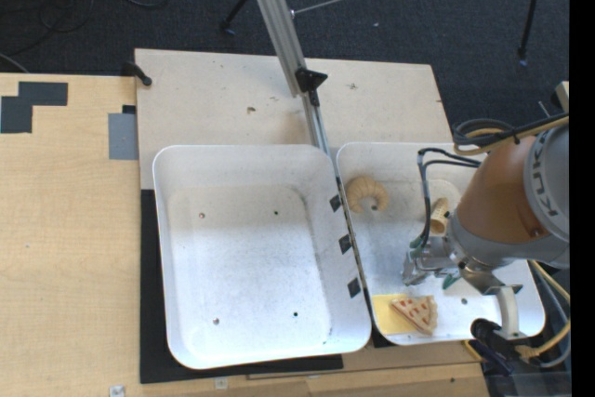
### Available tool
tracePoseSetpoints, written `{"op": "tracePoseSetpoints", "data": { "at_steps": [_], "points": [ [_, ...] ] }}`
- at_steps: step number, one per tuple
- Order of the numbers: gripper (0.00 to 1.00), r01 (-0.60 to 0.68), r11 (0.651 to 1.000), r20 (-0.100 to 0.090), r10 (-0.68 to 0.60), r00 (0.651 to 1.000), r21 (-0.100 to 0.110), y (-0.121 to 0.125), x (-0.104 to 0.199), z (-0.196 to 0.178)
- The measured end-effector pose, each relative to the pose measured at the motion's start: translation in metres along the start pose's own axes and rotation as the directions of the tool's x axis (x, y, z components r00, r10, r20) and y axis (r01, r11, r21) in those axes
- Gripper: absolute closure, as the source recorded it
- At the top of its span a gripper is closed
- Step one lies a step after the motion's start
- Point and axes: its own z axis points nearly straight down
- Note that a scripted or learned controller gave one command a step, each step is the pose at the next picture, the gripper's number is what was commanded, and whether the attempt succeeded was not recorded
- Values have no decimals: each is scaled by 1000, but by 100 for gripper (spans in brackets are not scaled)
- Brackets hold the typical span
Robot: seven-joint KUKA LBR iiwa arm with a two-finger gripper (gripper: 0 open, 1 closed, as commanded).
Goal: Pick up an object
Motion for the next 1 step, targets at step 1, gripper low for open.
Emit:
{"op": "tracePoseSetpoints", "data": {
  "at_steps": [1],
  "points": [
    [100, 8, 1000, 2, -8, 1000, -3, -2, 3, -43]
  ]
}}
